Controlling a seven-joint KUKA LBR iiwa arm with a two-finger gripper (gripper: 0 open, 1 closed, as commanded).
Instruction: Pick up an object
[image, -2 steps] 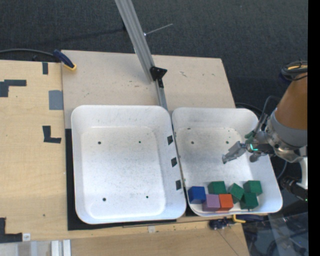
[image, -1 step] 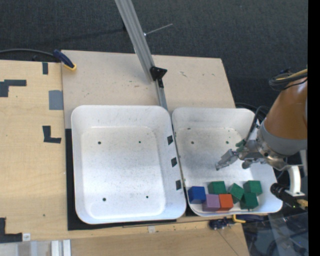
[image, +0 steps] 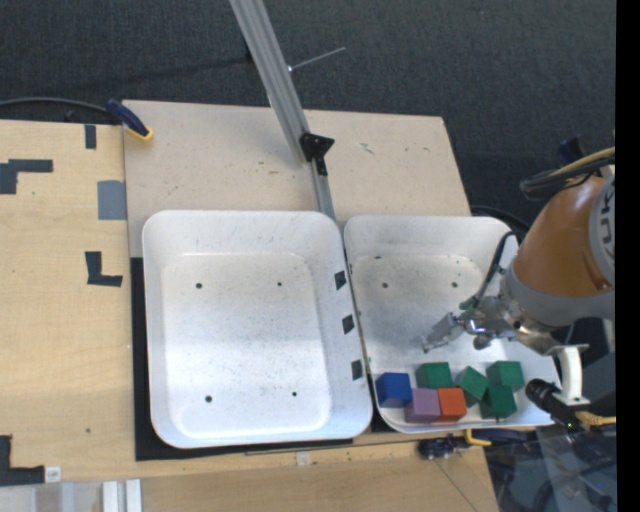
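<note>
Crowding the right bin (image: 400, 250)'s near edge: coloured blocks (image: 450, 392).

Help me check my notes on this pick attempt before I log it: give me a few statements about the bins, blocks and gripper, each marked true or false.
1. The coloured blocks lie in the right bin. True.
2. The blocks are spread along the bin's far edge. False: they cluster at its near edge, from the blue block to the green blocks.
3. The gripper is over the right bin. True.
4. The gripper holds the orange block. False: that block lies on the bin floor beside the purple block.
5. The left bin holds a blue block. False: the blue block is in the right bin.
</note>
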